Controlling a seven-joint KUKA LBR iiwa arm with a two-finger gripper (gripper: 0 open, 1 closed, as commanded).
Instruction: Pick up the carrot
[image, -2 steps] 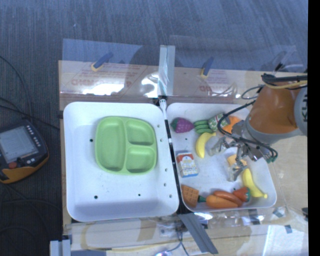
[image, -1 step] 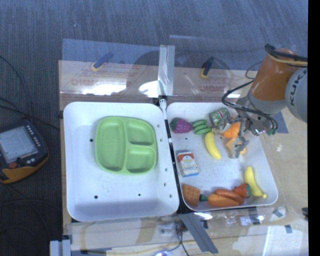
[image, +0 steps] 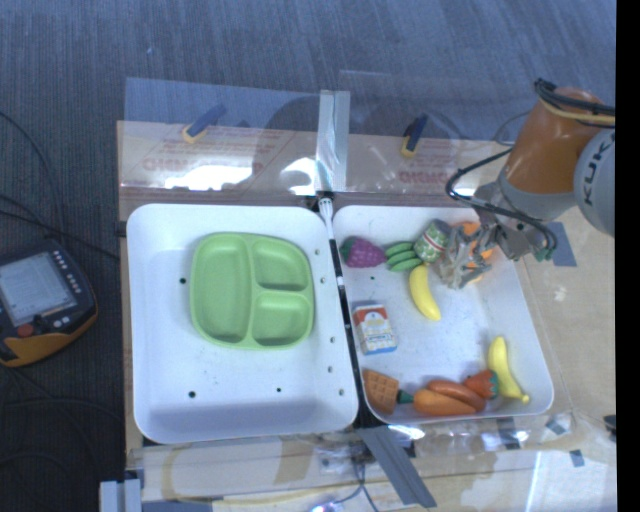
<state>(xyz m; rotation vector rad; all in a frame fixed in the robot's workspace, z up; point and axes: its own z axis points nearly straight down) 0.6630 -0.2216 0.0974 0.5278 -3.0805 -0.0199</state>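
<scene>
The carrot (image: 447, 396) lies in the right bin (image: 534, 330), hard against that bin's near wall, well apart from the gripper (image: 466, 256), which sits at the bin's far side. From the gripper the carrot lies toward the near wall and slightly toward the bin's left wall, with the whole bare floor of the bin between them. The carrot's long axis runs roughly parallel to the near wall, green top toward the left, tip toward the right. It is crowded: a waffle-patterned orange piece (image: 379, 386) just beside its left end, a second orange vegetable touching it along its length, and a yellow banana (image: 502, 367) close to its right end. Near the gripper sit a second banana (image: 424, 293), green pods (image: 402, 256) and a purple grape bunch (image: 362, 252). Whether the jaws stand apart or together cannot be told; clutter and blur hide them. Judgement: the coming move needs travel toward the near wall, then jaws set across the carrot's short width, clear of the neighbours.
</scene>
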